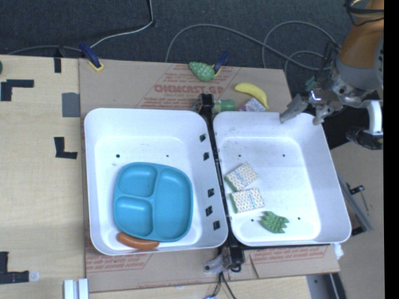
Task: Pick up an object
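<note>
My gripper (pixel 304 113) hangs over the far right corner of the right bin (pixel 324 167), its two fingers spread apart with nothing between them. The right bin holds two small patterned packets (pixel 241 175) (pixel 247 199) near its left wall and a green leafy toy (pixel 273 222) by the near edge. All three lie well below and to the left of the gripper. In the left bin (pixel 100 167) a blue divided plate (pixel 153 201) rests with an orange sausage-shaped toy (pixel 137 242) at its near rim.
Behind the bins, on the cardboard, lie a yellow banana (pixel 251 93), a green toy (pixel 202 70) and a small packet (pixel 254 106). Cables loop across the dark floor at the back. A black divider (pixel 211 167) runs between the bins.
</note>
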Controlling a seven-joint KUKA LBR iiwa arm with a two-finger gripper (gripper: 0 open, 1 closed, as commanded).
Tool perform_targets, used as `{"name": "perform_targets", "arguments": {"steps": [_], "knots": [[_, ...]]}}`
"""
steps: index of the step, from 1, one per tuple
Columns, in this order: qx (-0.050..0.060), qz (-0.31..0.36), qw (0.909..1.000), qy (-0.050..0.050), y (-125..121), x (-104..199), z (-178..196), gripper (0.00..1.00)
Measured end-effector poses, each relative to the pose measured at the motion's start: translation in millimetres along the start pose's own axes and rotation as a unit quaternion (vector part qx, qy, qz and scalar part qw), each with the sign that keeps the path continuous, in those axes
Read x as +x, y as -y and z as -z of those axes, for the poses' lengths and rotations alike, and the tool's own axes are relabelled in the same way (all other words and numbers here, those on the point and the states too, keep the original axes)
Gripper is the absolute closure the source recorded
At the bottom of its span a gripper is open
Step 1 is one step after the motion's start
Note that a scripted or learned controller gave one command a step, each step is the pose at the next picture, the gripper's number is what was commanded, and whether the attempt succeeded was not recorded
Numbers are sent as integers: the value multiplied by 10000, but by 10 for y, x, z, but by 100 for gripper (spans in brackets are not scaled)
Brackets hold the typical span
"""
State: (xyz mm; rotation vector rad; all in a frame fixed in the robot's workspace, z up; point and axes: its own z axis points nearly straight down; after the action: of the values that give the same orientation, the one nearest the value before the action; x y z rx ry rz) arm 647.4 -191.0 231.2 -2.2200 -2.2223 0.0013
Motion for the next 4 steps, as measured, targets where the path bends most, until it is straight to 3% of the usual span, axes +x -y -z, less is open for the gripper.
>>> {"name": "perform_targets", "arguments": {"steps": [1, 2, 3, 4], "knots": [[23, -3, 10000, -11, 631, 417, -1178, 0], [-23, 8, 10000, 0, -101, 838, -1453, 0], [-19, 0, 10000, 10, 156, 923, -1451, 0], [-27, -3, 10000, 14, 263, 956, -1449, 0]]}}
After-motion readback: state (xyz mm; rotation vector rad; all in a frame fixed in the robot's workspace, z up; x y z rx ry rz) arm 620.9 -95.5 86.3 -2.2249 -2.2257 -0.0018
